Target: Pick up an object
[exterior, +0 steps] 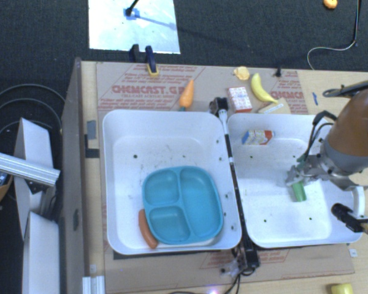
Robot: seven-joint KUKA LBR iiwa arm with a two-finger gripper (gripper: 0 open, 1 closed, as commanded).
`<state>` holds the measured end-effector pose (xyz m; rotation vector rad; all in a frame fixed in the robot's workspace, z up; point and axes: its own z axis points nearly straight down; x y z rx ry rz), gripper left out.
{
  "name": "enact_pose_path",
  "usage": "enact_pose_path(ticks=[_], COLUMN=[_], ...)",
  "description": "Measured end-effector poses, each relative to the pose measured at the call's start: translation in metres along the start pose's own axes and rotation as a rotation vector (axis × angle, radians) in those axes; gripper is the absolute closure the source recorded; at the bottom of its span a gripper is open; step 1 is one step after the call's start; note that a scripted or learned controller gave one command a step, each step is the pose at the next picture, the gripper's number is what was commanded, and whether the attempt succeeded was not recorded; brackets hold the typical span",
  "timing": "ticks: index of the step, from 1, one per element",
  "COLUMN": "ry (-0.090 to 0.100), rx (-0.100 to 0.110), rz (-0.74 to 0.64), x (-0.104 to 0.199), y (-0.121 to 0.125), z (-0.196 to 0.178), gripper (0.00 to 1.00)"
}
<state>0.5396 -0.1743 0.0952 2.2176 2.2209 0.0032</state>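
**Green block under my fingertips**

Green block (299, 192) lies in the right bin (276, 234), towards its right side, well apart from the small carton (257, 137) near the bin's back wall. It looks short, stubby and rigid, probably a light plastic or wooden piece with smooth faces, so I judge it will not crush but could slip or roll if I pinch it off-centre. Its long axis runs roughly away from the camera, so the best hold is across the narrow sides at mid-length.

My gripper (302, 177) sits right above the block's upper end, close to touching it. From this angle I cannot tell how wide my fingers stand or whether the block is between them; it seems to lie on the bin floor just below and in front of the tips, not held.
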Motion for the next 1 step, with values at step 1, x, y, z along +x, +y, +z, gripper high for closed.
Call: enact_pose_path(ticks=[1], ry=[0.003], rx=[-0.008], rz=[-0.012], x=[0.0909], y=[0.0276], z=[-0.0875], gripper=[1.0])
